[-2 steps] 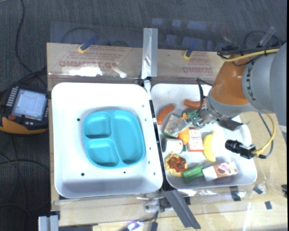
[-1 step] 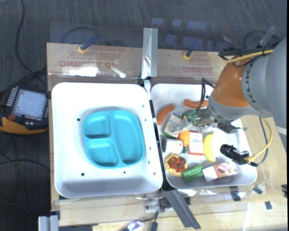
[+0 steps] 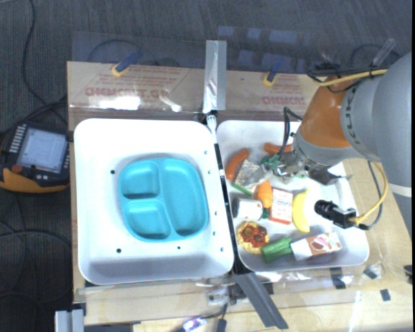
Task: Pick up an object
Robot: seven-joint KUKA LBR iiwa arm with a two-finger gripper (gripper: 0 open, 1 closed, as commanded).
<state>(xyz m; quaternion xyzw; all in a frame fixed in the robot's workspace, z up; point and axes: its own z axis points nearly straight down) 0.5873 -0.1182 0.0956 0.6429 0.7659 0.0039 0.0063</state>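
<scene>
Two shallow white plastic bins sit side by side on the wooden table [image 3: 124,81]. The left white bin [image 3: 97,185] holds a turquoise plastic tray with three compartments [image 3: 164,198], lying flat near the bin's middle.

The right white bin [image 3: 360,254] is crowded with small toy food items. A reddish-brown sausage-shaped piece [image 3: 235,162] lies tilted near the bin's upper left. Below it sits a crinkled clear-and-green packet [image 3: 245,177], then a white cylinder on its side [image 3: 250,208]. An orange carrot-like piece [image 3: 264,193] touches a white-and-red carton lying flat [image 3: 281,207]. Just right of the carton is a yellow banana [image 3: 301,211], standing roughly vertical in the view. Along the bin's lower part: a round pizza-like disc [image 3: 252,234], a green cucumber-like cylinder [image 3: 277,248], and a white box with red print [image 3: 316,245], the last two touching.

The grey arm with orange band [image 3: 328,120] reaches in from the right. Its claw [image 3: 288,166] hangs low over the upper middle of the right bin, just above the carrot piece and carton. Cannot tell how the claw stands; the wrist hides it. A small orange item [image 3: 274,147] lies beside it.
</scene>
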